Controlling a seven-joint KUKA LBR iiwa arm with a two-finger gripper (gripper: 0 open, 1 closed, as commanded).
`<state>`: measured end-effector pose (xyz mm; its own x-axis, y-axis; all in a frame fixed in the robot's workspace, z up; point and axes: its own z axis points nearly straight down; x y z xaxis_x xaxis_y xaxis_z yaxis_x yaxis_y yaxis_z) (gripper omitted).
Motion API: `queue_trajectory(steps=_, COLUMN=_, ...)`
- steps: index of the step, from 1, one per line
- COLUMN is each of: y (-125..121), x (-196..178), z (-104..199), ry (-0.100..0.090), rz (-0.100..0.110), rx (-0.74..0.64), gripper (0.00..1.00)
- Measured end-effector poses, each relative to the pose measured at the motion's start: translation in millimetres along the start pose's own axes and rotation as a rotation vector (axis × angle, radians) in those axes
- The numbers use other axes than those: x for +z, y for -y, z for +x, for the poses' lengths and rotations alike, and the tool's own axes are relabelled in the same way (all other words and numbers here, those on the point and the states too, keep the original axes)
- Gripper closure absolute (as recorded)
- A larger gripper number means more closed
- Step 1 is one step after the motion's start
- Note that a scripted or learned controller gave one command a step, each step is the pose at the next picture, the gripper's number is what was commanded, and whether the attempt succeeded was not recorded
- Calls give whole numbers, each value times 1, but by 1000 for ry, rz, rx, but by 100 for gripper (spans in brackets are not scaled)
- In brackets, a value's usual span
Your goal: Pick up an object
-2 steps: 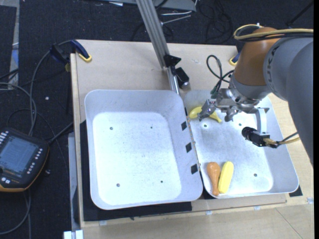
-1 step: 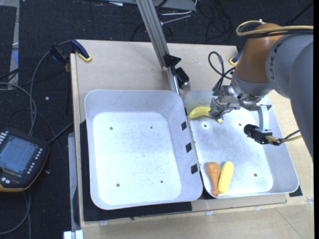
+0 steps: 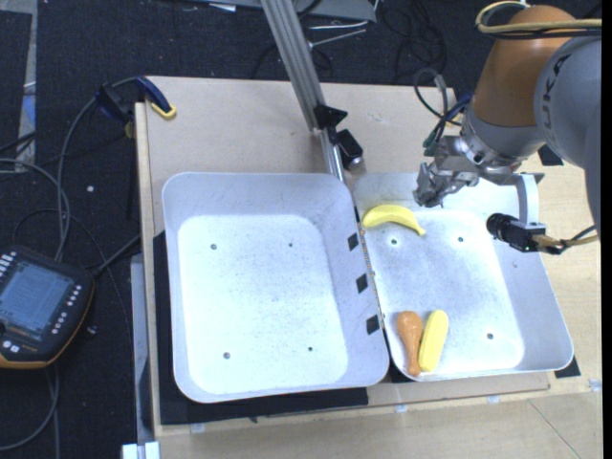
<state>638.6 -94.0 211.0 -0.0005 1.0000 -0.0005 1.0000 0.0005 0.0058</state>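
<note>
On wooden bench [image 3: 239, 127] | two white bins [image 3: 258, 275] | dark floor [image 3: 76, 46]

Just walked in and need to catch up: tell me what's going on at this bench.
A grey and orange robot arm is reaching in from the right, its gripper hovering over the far edge of the right bin, close to a banana. Nothing is between its fingers. An orange piece and a yellow piece lie side by side near the front. The left bin sits alongside.

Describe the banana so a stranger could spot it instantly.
Start at the right bin, the one the arm reaches over. The banana lies at its far left corner, just left of the claw. It is curved and all yellow, unlike the straight yellow piece and orange piece at the near edge.
</note>
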Motion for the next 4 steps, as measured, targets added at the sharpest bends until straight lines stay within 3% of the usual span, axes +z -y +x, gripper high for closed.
queue_trajectory(steps=1, y=-1, x=-53, z=0, ry=0, rz=1, rx=0, gripper=100)
queue_trajectory(steps=4, y=87, x=-19, z=138, ry=-1, rz=7, rx=-4, gripper=100)
